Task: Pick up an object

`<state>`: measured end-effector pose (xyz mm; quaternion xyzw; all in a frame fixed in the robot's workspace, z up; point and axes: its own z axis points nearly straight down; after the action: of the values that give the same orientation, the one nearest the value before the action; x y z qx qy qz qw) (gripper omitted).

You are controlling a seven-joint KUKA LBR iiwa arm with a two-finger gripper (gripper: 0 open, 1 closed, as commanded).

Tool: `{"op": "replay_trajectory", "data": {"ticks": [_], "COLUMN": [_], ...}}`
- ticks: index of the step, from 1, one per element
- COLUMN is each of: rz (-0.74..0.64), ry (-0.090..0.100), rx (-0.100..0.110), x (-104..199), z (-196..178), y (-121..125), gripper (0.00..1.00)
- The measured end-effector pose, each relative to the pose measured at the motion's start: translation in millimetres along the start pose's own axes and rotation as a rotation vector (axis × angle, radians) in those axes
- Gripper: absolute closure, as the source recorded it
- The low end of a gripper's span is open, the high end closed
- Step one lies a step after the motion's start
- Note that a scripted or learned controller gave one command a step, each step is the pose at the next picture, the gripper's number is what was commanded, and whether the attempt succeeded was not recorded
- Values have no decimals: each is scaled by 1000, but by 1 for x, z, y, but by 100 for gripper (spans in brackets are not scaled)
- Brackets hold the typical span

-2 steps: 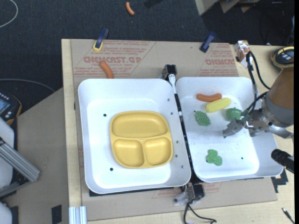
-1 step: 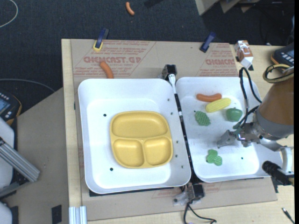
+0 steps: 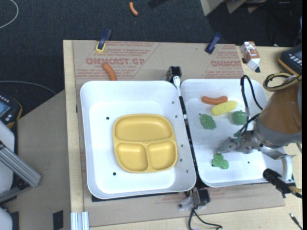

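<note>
My arm [image 3: 283,116] reaches in from the right, wrist bent low, gripper [image 3: 229,145] pointing left.

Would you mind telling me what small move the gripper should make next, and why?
Probably a short drop toward the green broccoli-like toy: the gripper sits just above it in the right bin, with nothing visibly held.

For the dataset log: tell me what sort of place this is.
Probably a robotics lab's pick-and-place bench. A cardboard-covered bench bears two white bins, one holding a yellow divided tray, the other toy food such as a corn cob; cables trail across dark carpet.
</note>
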<state>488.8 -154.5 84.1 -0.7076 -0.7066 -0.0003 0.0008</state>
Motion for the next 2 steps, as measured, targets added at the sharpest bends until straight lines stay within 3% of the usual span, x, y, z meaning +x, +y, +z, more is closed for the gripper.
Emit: {"op": "replay_trajectory", "data": {"ticks": [1,2], "rz": [0,-3], "ry": [-2,-4], "rx": [-2,-8], "x": [0,4], "z": [-11,-74], "y": [0,4], "gripper": [100,100]}}
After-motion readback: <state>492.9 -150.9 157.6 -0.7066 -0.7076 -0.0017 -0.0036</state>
